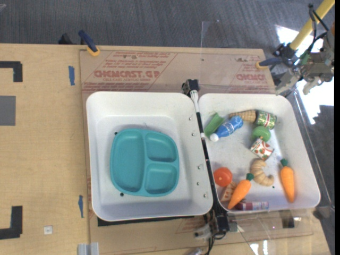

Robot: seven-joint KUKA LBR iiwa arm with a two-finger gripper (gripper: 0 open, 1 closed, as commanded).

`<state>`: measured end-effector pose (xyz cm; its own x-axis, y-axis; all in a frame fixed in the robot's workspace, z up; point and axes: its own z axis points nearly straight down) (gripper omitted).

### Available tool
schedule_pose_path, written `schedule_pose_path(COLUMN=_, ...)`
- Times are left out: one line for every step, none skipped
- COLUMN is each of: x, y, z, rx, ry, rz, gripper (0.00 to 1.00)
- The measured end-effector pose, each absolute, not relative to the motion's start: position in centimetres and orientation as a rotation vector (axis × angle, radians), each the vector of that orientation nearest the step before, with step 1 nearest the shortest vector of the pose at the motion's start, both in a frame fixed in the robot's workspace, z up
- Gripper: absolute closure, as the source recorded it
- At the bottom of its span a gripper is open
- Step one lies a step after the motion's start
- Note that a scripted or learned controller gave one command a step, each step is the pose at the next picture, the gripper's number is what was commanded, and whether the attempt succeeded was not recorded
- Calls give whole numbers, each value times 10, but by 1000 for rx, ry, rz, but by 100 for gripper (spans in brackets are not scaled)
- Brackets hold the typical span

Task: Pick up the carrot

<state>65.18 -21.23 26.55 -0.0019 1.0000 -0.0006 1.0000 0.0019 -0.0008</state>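
Two orange carrots with green tops lie in the right bin [305, 142]. One carrot [240, 193] rests slantwise near the front wall, beside a red tomato [223, 176]. The other carrot [287, 182] lies upright along the right wall. My gripper [312, 72] hangs at the upper right, outside the bin's far right corner and well away from both carrots. Nothing is visibly held in it.
The left bin [101, 142] holds a teal divided plate [143, 162]. In the right bin, a green item [214, 124], blue bottle [228, 127], cone [241, 116], can [265, 120], small carton [261, 149], croissant [260, 171] and tube [254, 206] crowd around the carrots.
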Motion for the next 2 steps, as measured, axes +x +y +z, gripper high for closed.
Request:
schedule_pose_path(x=591, y=-194, z=250, rx=-1842, ry=-2543, rz=2, gripper=0)
schedule_pose_path(x=512, y=-227, z=274, rx=-1698, ry=-2647, rz=3, gripper=0)
